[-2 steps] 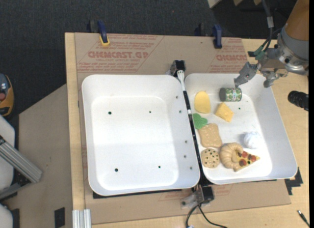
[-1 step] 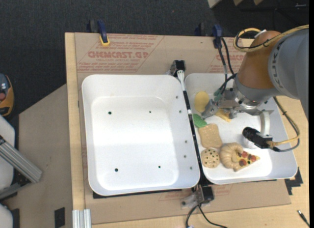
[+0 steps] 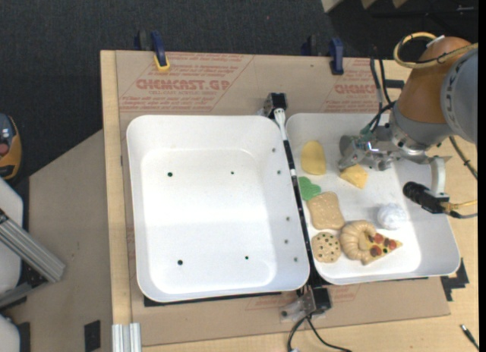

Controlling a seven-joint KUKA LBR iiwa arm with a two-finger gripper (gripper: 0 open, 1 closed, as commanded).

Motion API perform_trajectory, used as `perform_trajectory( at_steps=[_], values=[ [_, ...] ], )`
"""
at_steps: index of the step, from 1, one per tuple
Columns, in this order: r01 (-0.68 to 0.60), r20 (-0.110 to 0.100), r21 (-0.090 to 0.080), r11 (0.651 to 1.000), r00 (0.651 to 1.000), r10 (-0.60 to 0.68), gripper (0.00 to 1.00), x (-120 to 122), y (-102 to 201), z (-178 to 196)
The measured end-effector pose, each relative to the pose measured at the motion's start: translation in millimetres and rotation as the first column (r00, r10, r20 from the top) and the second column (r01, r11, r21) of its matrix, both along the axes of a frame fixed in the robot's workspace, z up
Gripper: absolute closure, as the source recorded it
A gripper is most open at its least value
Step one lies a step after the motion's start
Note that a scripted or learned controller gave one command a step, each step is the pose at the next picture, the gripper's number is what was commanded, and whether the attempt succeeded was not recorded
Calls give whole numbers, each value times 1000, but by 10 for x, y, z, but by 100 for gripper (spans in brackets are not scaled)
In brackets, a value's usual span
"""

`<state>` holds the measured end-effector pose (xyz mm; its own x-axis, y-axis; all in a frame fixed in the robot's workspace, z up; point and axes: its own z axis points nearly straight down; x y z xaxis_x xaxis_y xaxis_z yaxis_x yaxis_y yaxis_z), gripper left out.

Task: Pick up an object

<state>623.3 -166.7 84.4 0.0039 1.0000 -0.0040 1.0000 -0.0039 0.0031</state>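
The end effector [image 3: 363,153] is hanging low in the upper part of the right bin [image 3: 425,267], and I cannot tell from this slanted view how it is set, because the metal parts are blurring together there. It is sitting just above the yellow cheese wedge [image 3: 353,177], which is lying just below it and seems to be the thing the arm is going for; whether the two are touching, I cannot say.

I am taking the cheese wedge as the landmark. To its left a pale yellow rounded toy food [image 3: 313,157] is lying near. Below and left of the wedge a green piece [image 3: 308,188] is touching a tan bread slice [image 3: 326,209], and lower still a chocolate chip cookie [image 3: 326,246] is resting. Below the wedge a croissant [image 3: 358,238] is lying against a pizza slice [image 3: 386,246], with a small white ball [image 3: 390,215] just above them.

The wedge is looking like light, hard plastic, probably smooth and slippery, not fragile. Its slanted faces are likely pushing it out of a grip, so I am judging that the two flat parallel sides are the best place to take hold, near the thick end.
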Motion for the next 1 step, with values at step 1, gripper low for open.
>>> perform_trajectory(
  at_steps=[1],
  values=[
    [-3, 2, 2, 1000, 1000, 3, 100, 5, 38, 116]
  ],
)
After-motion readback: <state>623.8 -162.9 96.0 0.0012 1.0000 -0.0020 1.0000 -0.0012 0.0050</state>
